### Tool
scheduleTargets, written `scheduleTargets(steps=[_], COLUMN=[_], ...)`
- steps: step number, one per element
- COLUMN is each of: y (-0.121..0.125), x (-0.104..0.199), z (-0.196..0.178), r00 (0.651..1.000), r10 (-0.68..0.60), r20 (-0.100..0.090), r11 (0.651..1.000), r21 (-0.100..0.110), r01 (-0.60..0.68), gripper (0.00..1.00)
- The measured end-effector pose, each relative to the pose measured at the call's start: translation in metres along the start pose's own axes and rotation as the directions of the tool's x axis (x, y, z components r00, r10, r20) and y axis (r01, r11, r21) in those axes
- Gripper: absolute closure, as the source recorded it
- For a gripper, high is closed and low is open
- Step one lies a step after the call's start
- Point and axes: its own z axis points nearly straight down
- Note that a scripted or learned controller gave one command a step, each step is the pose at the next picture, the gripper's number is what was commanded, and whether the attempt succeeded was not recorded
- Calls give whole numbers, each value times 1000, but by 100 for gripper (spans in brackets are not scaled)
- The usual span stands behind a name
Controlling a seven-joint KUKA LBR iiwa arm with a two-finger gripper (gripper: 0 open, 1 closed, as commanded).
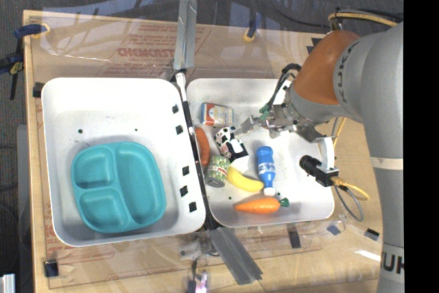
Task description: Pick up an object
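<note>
Pick not done yet, as far as I can judge. Arm (357,72) reaches in from the right over the right bin (312,206), wrist low above the bin's upper-middle area. Gripper (257,121) sits just right of the black-and-white cow toy (230,143) and below-right of the small red-and-white carton (216,113). Can't tell the claw state: the wrist hardware blocks the tips from this angle, and nothing is visibly clamped. All candidate objects lie on the floor of the right bin: carton at upper left, a reddish sausage-like item (202,145) along the left wall, cow toy near centre, green can (217,171) below it, banana (243,180) just beside the can, blue bottle (265,166) touching or nearly touching the banana's right end, carrot (259,205) nearest the front wall. None looks lifted. Left bin (55,99) holds a teal divided tray (118,186), well apart from the arm. My read: approach or descent stage, likely target the cow toy or the carton given proximity, but can't confirm which. Remaining: close on one object, lift it clear of the bin floor. Risk: objects are crowded, so neighbours may get nudged.
</note>
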Motion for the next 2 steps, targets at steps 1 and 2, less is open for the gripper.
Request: scheduleTargets(steps=[1, 2], y=[-44, -42], x=[2, 0], z=[5, -6], r00=[1000, 1000], r10=[1, -3], r20=[5, 9], r11=[1000, 1000], r21=[-20, -22], r01=[-1, 3], gripper=[0, 100])
